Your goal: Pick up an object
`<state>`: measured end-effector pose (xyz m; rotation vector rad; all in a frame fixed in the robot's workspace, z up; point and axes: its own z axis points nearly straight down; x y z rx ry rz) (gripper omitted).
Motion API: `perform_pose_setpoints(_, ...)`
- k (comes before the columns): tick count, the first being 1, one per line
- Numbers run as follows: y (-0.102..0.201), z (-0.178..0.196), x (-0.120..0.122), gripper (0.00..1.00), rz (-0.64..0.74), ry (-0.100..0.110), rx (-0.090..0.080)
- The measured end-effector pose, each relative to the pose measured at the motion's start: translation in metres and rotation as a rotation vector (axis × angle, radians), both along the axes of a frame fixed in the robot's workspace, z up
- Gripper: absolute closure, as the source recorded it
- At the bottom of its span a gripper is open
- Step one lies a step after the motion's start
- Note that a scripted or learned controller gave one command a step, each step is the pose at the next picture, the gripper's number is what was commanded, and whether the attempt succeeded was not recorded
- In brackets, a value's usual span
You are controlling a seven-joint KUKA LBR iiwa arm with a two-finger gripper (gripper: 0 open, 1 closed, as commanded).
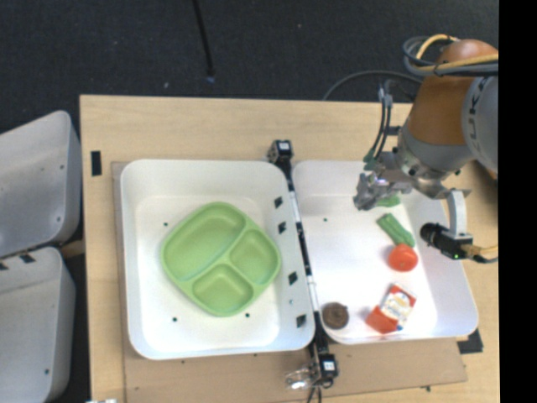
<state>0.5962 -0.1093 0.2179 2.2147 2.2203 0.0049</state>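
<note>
Your gripper (375, 193) hangs low over the far part of the right bin (340, 250), near its far edge; a patch of green shows just beside it, though you cannot tell what that is. You cannot tell how the gripper is set, and nothing shows held in it.

The nearest candidate is the green stick (394, 228), lying just toward the table's near right from the gripper, its long axis slanting from far-left to near-right. The orange piece (404, 259) sits touching or just past its near end. The red-and-white packet (392, 308) and brown disc (336, 314) lie by the bin's near edge. The green divided plate (221, 258) fills the left bin (143, 309), well apart.
</note>
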Motion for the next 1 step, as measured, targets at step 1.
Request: perform_pose_setpoints(1,-0.0015,0.0492,0.0011,1.0,0.001,0.0,0.0)
